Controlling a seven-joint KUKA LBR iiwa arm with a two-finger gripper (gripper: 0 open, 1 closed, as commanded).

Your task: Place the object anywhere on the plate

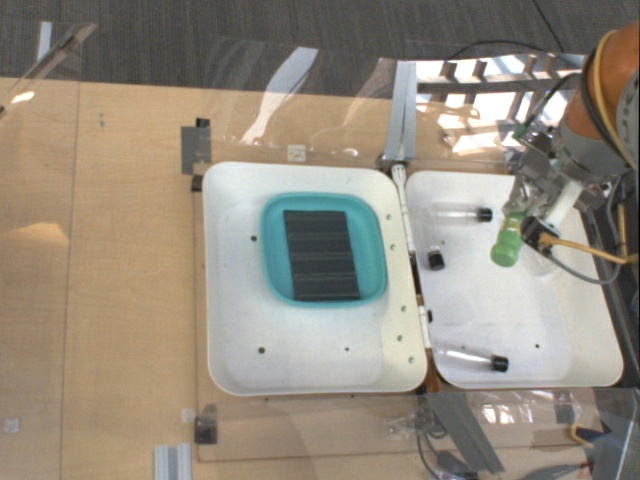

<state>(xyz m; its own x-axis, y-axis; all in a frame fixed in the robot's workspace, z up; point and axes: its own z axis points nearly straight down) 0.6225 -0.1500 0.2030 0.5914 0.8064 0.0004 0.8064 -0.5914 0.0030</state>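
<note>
**Green object up over the right bin, plate still bare**

Nearest the camera, at the near edge of the right bin (600,368), lies a clear tube with a black cap (472,358). A second clear tube (455,212) lies toward the far side of that bin, and a small black piece (435,259) sits between the two, close to the bin's left wall.

The gripper (522,216) hangs over the far right part of the right bin, with the grey arm and its orange band (612,68) reaching in behind it. A light green object (506,244) hangs directly under the jaws and appears to be pinched at its top end, so the jaws look closed on it; the object seems lifted off the bin floor, though that is a judgement from the slant of the view.

The teal plate (272,258) sits in the left bin (230,348), well apart from the right bin's far corner, across the dividing walls. A dark ribbed mat (321,255) covers its middle.

As for progress: the pick looks done, the transfer has not begun. What remains is carrying the green object leftward across the divider and setting it on the plate.
</note>
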